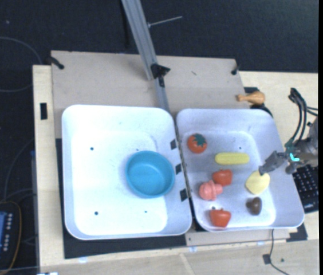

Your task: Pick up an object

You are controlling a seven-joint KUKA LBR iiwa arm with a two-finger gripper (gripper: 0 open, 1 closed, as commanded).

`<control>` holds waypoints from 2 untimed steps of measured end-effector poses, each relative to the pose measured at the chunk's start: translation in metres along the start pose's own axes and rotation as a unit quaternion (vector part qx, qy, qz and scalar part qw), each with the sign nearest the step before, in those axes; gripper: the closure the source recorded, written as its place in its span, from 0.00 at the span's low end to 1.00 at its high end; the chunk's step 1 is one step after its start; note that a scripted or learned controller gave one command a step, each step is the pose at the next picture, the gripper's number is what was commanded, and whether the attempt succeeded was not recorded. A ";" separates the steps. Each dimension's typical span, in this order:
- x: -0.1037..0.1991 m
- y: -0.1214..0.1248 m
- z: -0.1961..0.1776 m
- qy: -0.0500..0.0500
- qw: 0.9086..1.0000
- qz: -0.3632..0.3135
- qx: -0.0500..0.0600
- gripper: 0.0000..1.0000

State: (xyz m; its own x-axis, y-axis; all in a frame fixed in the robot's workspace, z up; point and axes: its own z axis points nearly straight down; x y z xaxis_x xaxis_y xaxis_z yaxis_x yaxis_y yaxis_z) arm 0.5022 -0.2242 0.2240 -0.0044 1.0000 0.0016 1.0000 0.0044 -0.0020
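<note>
**Inspector:** State the position. Where does the gripper (267, 166) stand?

**Assistant:** Over the right edge of the right bin (230, 118), reaching in from the right. Its dark tip lies just above the pale yellow piece (257, 183), very near it or touching; the slant of the view does not settle which. Whether the fingers are apart or together I cannot tell: the tip reads as one dark shape.

**Inspector:** Is anything held?

**Assistant:** Nothing is visibly between the fingers. I judge the pick not yet made.

**Inspector:** Contents of that bin?

**Assistant:** A red tomato-like piece with a green top (196, 143) at upper left, a yellow corn cob (232, 158) lying crosswise in the middle, a small red piece (222, 177) touching a pink piece (209, 190) below it, a red pepper-like piece (219, 216) near the front wall, and a dark brown piece (254, 205) just below the pale yellow one. The left bin (93, 130) holds a blue bowl (149, 173).

**Inspector:** Handling of the nearest candidate?

**Assistant:** In my judgement the pale yellow piece is toy food: light, rigid, smooth and rounded. It is liable to squirt out of a shallow pinch or roll aside. It sits near the right wall, which leaves little room for the finger on that side.

**Inspector:** Recommended hold?

**Assistant:** Across its narrower width, centred, fingers well down past the widest part. The brown piece is close but apart, so a straight descent should clear it.
</note>
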 end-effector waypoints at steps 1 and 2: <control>0.000 0.001 -0.003 -0.001 1.000 0.000 -0.002 0.00; 0.008 0.001 0.056 -0.002 1.000 0.002 0.000 0.00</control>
State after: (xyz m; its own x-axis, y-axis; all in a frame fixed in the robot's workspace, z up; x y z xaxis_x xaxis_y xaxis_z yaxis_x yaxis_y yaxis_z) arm 0.5028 -0.2165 0.1685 -0.0007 1.0000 -0.0024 1.0000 0.0007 -0.0022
